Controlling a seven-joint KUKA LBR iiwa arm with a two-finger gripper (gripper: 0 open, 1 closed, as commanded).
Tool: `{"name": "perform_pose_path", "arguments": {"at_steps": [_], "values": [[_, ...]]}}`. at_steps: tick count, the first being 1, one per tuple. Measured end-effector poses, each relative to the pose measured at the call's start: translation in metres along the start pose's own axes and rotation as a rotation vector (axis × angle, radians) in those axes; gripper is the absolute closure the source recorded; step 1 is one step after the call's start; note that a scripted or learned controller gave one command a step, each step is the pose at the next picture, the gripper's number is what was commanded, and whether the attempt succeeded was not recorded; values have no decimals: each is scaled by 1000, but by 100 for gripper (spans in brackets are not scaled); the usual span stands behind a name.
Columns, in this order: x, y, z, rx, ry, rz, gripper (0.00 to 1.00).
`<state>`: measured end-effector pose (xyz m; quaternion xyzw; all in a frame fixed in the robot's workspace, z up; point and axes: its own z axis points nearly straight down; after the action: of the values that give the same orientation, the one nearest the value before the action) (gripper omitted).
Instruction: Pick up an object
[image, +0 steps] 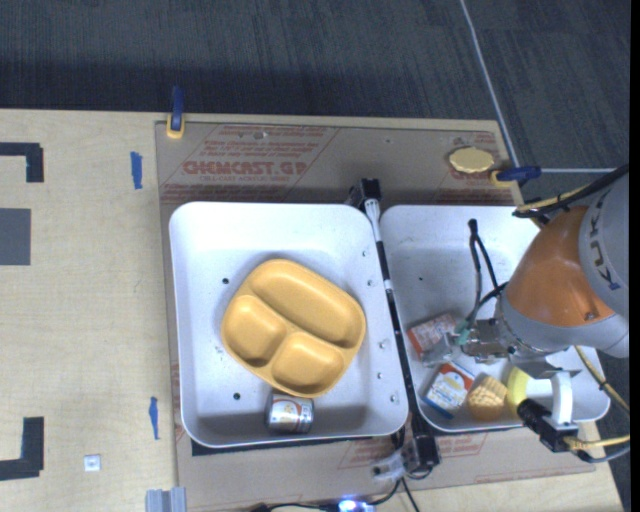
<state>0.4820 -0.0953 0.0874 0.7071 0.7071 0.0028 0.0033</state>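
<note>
My gripper (478, 338) hangs low over the right bin (430, 235), below the arm's orange band (560, 275), and its tip is hidden by the wrist. Just to its left lies a red and white packet (430, 331), touching or nearly touching the gripper. In front of it sit a small orange and white carton (450, 388), a tan waffle-textured piece (487, 397) and a yellow object (517, 384). I cannot see anything held.
The left bin (200, 250) holds a yellow divided plate (292, 325) and a small can (290, 413) lying near its front wall. A black divider (383, 270) runs between the bins. Cables trail over the right bin's far half.
</note>
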Motion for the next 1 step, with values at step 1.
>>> {"name": "perform_pose_path", "arguments": {"at_steps": [1], "values": [[2,0,0,0,-2,1,0]]}}
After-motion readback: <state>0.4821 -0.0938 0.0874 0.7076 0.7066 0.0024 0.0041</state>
